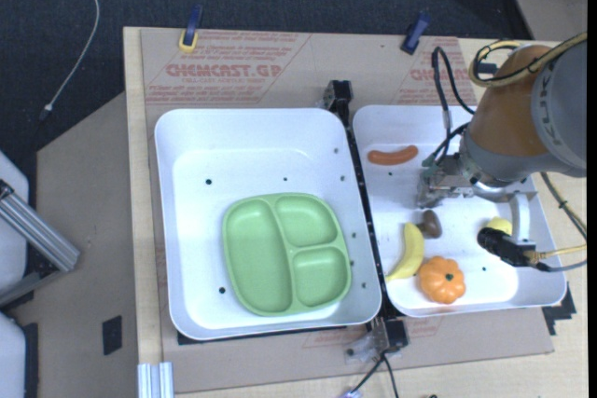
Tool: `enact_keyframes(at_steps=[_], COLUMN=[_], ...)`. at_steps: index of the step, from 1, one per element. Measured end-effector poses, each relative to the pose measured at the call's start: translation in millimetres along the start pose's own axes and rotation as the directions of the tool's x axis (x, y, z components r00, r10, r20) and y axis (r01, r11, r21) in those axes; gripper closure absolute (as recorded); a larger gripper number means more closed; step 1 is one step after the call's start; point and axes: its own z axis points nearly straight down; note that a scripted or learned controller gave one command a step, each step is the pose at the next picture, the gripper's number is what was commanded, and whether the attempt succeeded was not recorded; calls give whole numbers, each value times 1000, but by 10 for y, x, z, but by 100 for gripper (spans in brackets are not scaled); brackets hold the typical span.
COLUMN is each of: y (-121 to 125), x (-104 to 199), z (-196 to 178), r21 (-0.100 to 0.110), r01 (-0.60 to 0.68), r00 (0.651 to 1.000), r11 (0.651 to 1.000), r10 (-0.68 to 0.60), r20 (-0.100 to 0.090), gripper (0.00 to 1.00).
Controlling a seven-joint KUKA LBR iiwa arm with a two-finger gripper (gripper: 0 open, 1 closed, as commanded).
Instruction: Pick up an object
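Hovering low in right bin, my claw sat just above small brown object; grip state: cannot tell. Banana just beside target, pumpkin near. Risk judged: descent nudges banana, or small piece slips sideways.

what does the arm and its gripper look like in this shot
The arm is a thick rounded grey body with a broad orange band above the wrist. Black cables loop over it, one with yellow wrapping. The gripper is a small grey metal assembly above the right bin.
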Motion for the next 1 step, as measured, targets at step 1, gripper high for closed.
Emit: enact_keyframes(at_steps=[1], y=[34], x=[-62], z=[-443], r21=[-5], r01=[1], r00=[1000], r11=[1000], r10=[-1], r20=[2], gripper=[100])
